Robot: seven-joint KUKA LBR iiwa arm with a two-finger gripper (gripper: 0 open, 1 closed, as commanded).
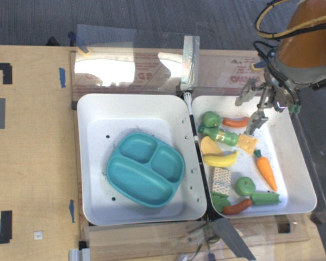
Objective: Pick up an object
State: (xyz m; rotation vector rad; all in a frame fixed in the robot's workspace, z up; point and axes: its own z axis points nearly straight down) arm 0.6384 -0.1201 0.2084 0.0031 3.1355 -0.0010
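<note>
A robotics lab, this one: a plywood bench point(27, 145) marked with black squares and blue tape tabs, two white bins point(92, 162) screwed side by side, clear plastic shields behind, grey carpet beyond, and the grey-and-orange arm point(307, 31) with its looping cables reaching over plastic toy food

You are looking down at a dark grey carpeted floor point(152, 4) running across the top of the scene. A pale wooden worktop point(27, 145) is filling the left side, carrying black square markings point(1, 74) at its left edge and blue tape strips point(62, 78) near the bins. A clear plastic sheet point(125, 58) is standing behind the bins, catching a bright white glare from overhead light. Brown cardboard with red printing point(228, 72) is lying beneath it. A vertical metallic strip point(189, 58) is rising at the centre.
</note>
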